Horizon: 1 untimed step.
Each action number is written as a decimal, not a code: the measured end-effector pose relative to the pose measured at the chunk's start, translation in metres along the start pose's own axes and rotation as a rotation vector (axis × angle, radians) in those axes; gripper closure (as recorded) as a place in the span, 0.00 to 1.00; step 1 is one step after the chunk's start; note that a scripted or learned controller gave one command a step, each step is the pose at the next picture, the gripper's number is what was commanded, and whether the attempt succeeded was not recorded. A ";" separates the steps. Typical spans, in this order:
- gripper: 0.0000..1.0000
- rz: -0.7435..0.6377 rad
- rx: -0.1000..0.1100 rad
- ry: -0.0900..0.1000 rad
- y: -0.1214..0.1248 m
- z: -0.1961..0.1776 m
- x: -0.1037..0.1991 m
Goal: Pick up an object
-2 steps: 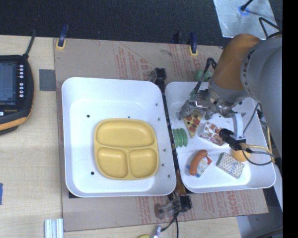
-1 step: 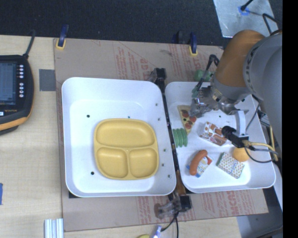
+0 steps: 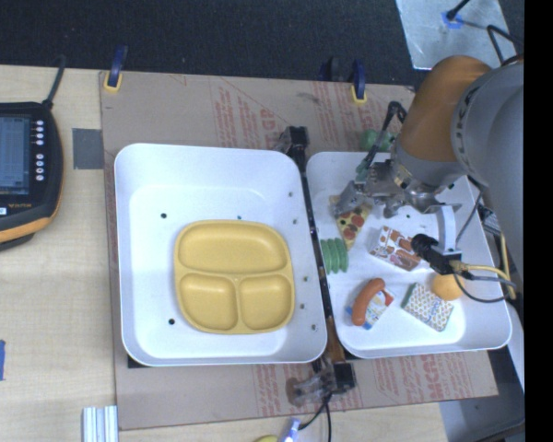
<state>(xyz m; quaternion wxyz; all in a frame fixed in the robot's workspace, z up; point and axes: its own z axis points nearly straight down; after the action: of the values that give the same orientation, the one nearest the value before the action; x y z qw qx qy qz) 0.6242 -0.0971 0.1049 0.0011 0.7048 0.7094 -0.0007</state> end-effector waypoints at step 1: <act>0.00 0.001 0.002 0.001 0.011 0.013 0.001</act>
<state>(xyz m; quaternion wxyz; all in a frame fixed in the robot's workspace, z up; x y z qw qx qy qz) 0.6353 -0.0956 0.0917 -0.0001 0.7053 0.7089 -0.0010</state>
